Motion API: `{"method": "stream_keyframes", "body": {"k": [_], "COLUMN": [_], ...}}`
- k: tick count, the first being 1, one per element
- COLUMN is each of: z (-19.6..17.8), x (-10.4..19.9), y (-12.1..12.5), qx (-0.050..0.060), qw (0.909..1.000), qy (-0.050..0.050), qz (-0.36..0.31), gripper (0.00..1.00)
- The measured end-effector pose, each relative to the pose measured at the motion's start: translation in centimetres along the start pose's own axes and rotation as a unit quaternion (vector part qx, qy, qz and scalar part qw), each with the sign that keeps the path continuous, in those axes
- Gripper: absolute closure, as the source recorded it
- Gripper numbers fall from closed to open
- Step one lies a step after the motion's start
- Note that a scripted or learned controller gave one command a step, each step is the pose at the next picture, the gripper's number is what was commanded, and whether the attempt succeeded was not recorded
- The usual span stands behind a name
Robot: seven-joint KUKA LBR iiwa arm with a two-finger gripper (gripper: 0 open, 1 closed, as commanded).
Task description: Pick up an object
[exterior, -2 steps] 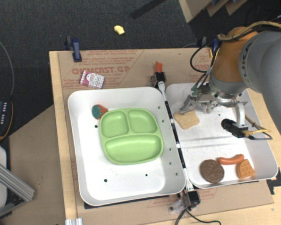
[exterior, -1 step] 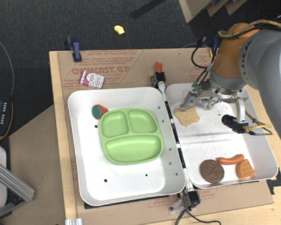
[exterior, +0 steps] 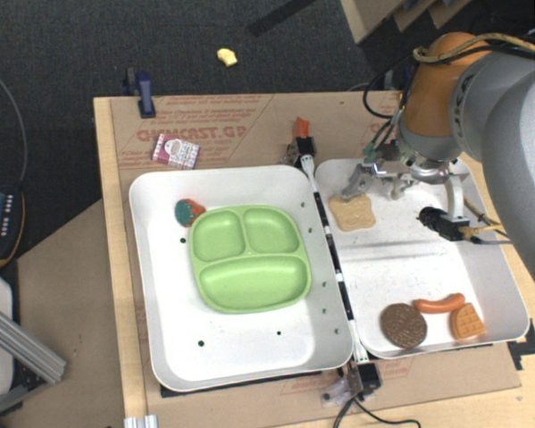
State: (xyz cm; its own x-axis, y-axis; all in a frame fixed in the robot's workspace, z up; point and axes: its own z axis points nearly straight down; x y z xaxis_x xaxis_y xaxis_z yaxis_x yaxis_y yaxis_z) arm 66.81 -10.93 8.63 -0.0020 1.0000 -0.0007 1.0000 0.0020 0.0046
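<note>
While the grey arm (exterior: pixel 502 89) reaches in over the right bin (exterior: pixel 499 281), the jaws (exterior: pixel 379 178) sit low at that bin's far left corner, and whether they are apart or together I cannot tell from up here. Just beside them, toward the camera and a touch left, lies a tan slice of toast (exterior: pixel 353 213), flat on the bin floor, apparently not between them. Well away toward the near edge sit a brown round cookie (exterior: pixel 404 325), a sausage (exterior: pixel 440 304) and an orange waffle piece (exterior: pixel 467 322), close together. Off to the jaws' left, the other bin (exterior: pixel 159 286) holds a green divided plate (exterior: pixel 249 257) with a small red-and-green toy (exterior: pixel 190 211) at its corner.
</note>
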Motion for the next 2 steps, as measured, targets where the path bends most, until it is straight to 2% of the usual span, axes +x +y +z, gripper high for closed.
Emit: {"method": "stream_keyframes", "body": {"k": [2], "z": [-0.08], "x": [1.73], "y": [-0.04], "qx": [0.001], "qw": [1.0000], "qy": [-0.001], "qz": [0.001], "gripper": [0.00]}}
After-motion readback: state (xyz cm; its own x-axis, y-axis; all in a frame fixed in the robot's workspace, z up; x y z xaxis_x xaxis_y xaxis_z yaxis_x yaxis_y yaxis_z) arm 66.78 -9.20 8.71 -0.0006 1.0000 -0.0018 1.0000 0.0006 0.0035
